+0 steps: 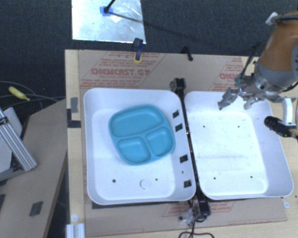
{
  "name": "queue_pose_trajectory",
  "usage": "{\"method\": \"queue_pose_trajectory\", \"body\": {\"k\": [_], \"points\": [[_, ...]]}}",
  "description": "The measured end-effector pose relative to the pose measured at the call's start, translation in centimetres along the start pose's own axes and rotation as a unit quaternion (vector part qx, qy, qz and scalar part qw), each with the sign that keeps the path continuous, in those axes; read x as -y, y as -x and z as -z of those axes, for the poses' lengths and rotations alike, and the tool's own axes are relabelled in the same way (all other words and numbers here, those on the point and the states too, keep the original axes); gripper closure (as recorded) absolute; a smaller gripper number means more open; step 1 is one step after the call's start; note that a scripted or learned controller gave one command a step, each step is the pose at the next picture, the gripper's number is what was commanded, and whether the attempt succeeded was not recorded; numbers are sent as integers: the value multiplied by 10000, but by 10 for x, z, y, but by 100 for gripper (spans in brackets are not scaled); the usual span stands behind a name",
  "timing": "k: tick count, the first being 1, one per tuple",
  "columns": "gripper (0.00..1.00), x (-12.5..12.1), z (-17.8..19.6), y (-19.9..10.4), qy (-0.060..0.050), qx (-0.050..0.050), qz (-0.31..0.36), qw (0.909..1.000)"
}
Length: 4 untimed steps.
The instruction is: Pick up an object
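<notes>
Grey arm; orange band; metallic two-finger gripper

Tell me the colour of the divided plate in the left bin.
Light blue: the three-compartment plastic plate is plain, without pattern, seen clearly in the overhead camera view.

Left bin: centre and upper part are taken up by a blue divided plate; bare floor is left along the lower edge and in a narrow strip down the left wall. Right bin: floor is unobstructed across the middle and lower part. Its upper right corner is overhung by the gripper and arm. Passage between the bins is blocked by the black divider rail at frame centre.
</notes>
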<state>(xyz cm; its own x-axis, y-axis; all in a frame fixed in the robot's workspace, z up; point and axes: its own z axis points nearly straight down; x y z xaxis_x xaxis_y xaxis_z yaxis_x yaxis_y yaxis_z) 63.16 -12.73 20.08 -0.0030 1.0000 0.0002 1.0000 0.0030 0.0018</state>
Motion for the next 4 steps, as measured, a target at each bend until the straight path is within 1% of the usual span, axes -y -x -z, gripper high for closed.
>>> {"method": "queue_pose_trajectory", "body": {"k": [1, 2, 3, 4], "points": [[0, -4, 15, -100, 11, -24, 54, 10000], [0, 76, 116, -135, 41, -16, 29, 10000], [100, 74, 121, -132, 21, -3, 29, 10000], [100, 61, 124, -231, 9, -19, 53, 10000]]}}
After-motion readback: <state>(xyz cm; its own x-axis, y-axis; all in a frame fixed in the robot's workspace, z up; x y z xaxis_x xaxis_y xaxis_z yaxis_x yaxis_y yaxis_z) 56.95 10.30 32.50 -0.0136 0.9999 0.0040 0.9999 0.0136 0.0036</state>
